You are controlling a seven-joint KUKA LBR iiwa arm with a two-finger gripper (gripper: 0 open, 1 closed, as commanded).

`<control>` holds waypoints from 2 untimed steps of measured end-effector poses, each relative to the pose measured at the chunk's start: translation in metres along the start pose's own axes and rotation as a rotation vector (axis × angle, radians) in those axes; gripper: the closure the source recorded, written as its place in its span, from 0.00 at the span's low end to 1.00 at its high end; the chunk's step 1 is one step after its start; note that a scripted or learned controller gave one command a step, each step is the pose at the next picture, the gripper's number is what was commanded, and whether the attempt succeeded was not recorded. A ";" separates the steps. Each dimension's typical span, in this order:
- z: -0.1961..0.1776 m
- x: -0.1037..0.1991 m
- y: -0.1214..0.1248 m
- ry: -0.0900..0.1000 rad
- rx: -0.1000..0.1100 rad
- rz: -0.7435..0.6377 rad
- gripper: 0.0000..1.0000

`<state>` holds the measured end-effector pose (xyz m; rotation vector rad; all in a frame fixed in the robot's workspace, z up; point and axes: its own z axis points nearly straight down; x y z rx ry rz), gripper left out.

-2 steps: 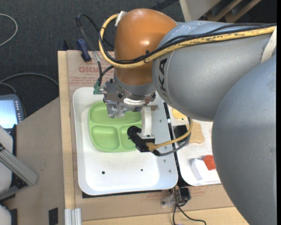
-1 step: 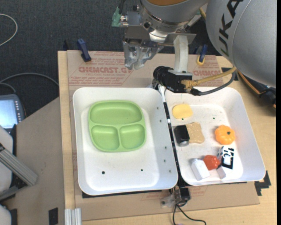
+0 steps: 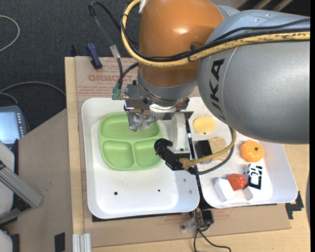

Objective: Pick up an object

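Gripper: hung over green tray's upper compartment
Fingers: state could not be told
Tray: directly beneath

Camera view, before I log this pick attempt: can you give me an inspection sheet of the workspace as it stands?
Surface: two shallow white bins, left bin and right bin, side by side on a brown board.
Job's things: green divided tray in the left bin; yellow piece, orange pumpkin, brown block, red piece and white block in the right bin.
Clutter: black-and-white tag.
Grippers: gripper over the tray's upper compartment; grasp unclear.
Cables: yellow hose; black cable.
Surroundings: dark floor.
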<state>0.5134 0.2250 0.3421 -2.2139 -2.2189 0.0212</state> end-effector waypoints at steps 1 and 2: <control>-0.203 -0.001 -0.038 0.015 -0.033 -0.002 1.00; -0.116 -0.066 -0.020 0.000 -0.005 0.010 1.00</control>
